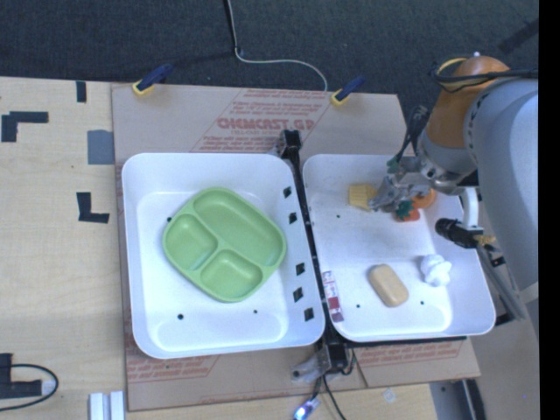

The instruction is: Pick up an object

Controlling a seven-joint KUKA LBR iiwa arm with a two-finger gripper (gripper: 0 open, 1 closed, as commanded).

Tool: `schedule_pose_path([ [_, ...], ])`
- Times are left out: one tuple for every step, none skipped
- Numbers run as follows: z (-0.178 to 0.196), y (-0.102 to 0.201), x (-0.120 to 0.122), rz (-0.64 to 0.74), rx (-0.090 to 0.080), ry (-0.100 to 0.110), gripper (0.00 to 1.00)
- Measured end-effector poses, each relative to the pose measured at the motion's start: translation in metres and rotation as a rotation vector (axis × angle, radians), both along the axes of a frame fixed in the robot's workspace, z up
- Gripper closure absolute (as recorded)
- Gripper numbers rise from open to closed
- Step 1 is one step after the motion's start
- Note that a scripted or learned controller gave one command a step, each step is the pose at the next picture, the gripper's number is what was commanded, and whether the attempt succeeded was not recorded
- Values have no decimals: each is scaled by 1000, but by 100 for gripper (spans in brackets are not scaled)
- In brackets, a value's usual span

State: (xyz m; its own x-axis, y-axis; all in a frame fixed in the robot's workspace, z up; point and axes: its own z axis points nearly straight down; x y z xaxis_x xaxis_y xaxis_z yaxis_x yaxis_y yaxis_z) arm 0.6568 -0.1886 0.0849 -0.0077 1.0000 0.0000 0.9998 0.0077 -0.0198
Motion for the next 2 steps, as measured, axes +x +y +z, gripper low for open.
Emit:
schedule_pose_path([
  [16, 67, 12, -3, 0, -18, 100],
  [25, 64, 11, -4, -2, -18, 100],
])
